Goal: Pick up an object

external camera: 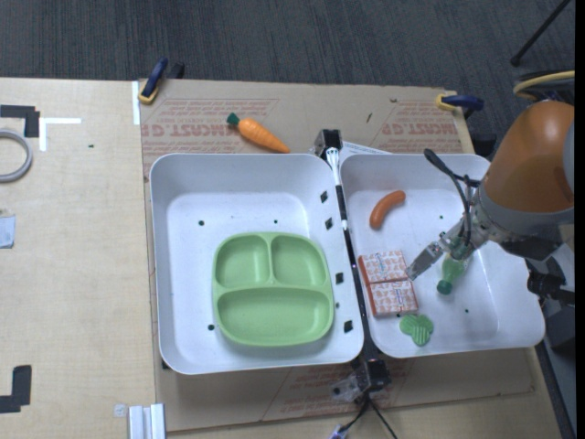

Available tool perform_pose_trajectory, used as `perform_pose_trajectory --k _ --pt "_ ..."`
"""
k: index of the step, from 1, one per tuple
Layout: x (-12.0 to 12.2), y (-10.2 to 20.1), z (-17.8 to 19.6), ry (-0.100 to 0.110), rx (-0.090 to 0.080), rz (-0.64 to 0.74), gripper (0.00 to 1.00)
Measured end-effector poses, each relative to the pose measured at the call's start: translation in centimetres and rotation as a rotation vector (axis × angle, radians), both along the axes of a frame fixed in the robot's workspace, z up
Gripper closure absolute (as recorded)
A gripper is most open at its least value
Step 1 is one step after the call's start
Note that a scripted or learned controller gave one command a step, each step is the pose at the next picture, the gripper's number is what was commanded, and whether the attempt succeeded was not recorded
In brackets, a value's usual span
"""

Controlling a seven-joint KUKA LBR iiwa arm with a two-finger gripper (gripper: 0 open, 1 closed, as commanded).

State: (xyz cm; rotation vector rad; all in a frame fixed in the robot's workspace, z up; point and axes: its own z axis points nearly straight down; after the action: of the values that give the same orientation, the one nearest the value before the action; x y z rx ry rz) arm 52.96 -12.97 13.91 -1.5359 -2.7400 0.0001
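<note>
In the right bin (512, 332) my gripper (440, 262) hangs low over the floor, right of centre. A small green bottle (452, 272) with a dark green cap lies right at its tip, touching or nearly touching it. Whether the bottle is gripped is not clear from this angle. An orange-red sausage (387, 208) lies at the back left of this bin. A pink patterned box (388, 283) rests along the bin's left wall. A green leafy piece (418, 328) sits near the front edge.
The left bin (178, 245) holds a green divided plate (272, 288). A toy carrot (259, 133) lies on the cardboard behind the bins. The arm's orange band (539, 154) rises over the right bin's far right corner.
</note>
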Motion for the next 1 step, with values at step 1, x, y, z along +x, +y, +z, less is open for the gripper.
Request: perform_pose_trajectory --k 1 --pt "1.62 0.29 -4.41 -0.002 0.000 0.040 0.00"
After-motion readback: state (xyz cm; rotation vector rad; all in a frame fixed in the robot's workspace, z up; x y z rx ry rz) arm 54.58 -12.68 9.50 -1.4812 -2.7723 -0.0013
